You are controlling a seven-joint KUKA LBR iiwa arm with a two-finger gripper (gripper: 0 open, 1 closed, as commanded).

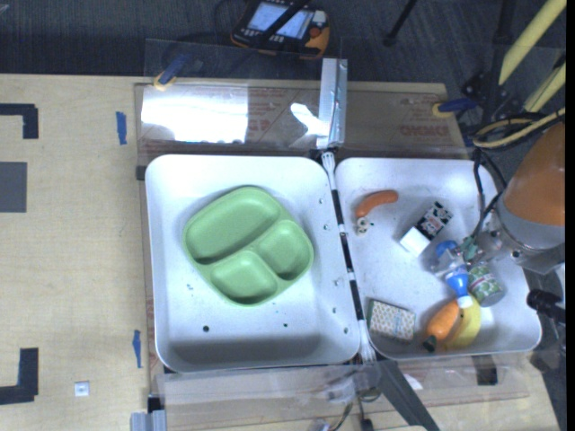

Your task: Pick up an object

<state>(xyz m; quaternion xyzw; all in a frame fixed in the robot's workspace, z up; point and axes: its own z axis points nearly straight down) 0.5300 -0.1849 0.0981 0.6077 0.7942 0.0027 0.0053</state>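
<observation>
Reaching into the right bin [404, 171], the gripper [473, 251] hangs low over a tight cluster by the bin's right wall.

Whether the gripper is released or clenched cannot be told here, and nothing is visibly held. The nearest candidate looks like the clear bottle with a blue cap [455, 275], just beneath it. That bottle touches a green-labelled item [486, 286] and lies just above the banana [468, 324] and orange fruit [441, 322], so a clean descent centred on one piece seems wise, or two things may be nudged at once. Easier targets stand apart: the orange sausage [376, 202], the white block [413, 239], the black-and-white box [437, 217] and the patterned pad [393, 319]. The bin wall crowds the approach. On the counter's other side, the left bin [166, 268] carries a green divided plate [249, 245].
</observation>
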